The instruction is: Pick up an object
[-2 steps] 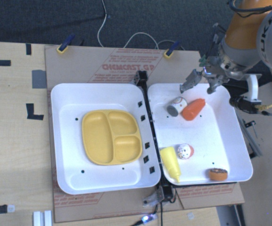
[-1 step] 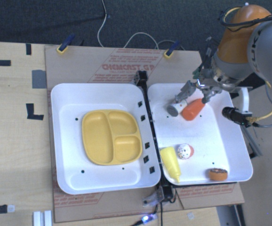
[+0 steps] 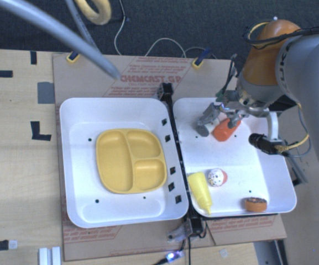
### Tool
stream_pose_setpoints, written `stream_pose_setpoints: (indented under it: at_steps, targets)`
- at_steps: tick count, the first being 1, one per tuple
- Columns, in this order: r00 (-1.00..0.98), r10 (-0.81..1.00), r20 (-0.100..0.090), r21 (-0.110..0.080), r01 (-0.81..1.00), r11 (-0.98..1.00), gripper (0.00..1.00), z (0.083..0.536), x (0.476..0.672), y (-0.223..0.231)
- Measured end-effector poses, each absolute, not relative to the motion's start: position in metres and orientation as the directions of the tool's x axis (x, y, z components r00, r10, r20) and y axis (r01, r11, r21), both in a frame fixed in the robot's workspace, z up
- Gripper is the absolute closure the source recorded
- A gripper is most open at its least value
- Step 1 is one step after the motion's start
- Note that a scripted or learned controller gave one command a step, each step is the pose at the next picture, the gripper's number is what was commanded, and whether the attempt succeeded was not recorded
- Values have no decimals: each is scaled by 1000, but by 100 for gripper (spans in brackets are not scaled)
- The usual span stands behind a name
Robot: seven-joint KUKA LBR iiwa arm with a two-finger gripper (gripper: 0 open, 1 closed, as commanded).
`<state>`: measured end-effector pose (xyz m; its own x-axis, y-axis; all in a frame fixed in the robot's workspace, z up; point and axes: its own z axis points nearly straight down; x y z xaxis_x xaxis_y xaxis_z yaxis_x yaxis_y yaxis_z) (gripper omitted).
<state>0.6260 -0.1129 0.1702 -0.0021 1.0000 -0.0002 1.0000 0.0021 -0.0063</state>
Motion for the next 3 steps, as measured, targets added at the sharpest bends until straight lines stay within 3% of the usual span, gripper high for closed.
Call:
stream_pose_setpoints:
  at_steps: [1,2,3]
  targets:
    - [-1,1000,0,-7,1000,1,0,121,616,-115]
    - [-3,1000,0,-3,1000,3,100,134,618,-114]
    - [-1,1000,-1,4,1000,1,100,190,624,-122]
